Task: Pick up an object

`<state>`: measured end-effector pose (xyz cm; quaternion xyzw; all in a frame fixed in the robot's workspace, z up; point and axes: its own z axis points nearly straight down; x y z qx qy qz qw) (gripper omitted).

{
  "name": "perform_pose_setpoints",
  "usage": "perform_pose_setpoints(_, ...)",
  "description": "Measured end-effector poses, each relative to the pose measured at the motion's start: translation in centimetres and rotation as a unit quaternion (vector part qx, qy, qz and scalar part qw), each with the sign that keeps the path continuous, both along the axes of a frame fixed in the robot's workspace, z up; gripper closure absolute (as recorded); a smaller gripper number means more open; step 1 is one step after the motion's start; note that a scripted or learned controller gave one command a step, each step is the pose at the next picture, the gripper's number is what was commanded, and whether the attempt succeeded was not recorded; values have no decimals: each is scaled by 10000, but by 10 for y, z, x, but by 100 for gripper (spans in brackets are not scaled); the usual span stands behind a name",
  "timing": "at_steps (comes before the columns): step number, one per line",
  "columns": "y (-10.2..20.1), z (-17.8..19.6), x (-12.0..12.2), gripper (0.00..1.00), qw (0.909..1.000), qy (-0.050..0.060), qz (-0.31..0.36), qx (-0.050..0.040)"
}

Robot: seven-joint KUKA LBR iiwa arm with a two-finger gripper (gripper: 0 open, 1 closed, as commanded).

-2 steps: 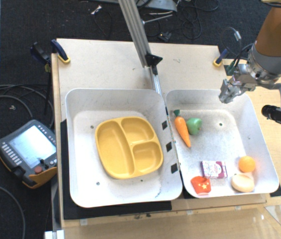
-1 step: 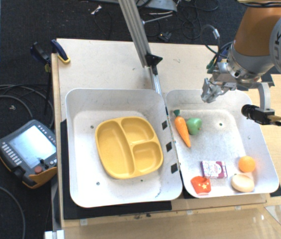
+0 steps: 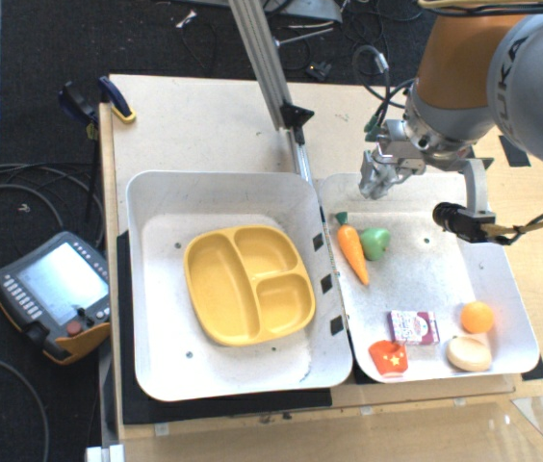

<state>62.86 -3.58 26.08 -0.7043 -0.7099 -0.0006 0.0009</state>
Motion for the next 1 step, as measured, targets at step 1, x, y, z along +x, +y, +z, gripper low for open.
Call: perform_pose_setpoints(1, 46, -2, -4, 100, 10000, 5, -2, -3)
